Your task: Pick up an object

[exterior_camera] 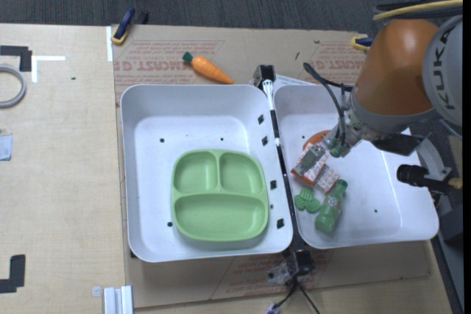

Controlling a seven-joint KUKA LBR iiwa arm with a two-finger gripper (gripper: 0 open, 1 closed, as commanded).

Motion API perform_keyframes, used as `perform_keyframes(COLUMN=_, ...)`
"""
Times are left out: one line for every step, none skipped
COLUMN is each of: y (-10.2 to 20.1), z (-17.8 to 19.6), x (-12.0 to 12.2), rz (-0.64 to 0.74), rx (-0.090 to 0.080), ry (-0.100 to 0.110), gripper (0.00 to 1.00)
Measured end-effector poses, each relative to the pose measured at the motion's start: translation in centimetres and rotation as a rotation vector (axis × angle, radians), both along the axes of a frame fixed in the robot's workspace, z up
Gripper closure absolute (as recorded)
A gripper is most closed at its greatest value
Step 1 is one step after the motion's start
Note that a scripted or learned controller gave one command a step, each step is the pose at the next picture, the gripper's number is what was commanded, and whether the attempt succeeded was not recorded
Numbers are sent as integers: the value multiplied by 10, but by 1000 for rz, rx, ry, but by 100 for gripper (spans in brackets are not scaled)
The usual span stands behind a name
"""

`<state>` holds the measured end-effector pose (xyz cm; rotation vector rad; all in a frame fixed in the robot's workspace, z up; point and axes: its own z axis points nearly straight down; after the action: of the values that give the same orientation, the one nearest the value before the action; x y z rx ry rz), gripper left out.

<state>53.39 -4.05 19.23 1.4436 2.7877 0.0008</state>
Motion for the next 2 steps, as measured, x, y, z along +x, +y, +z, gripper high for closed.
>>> perform_keyframes(y=44, z=0, x=28, rz=205, rx=0, ry=1, gripper=0)
perform_keyframes(y=45, z=0, x=-24, rz=200, rx=0, ry=2, gripper=0)
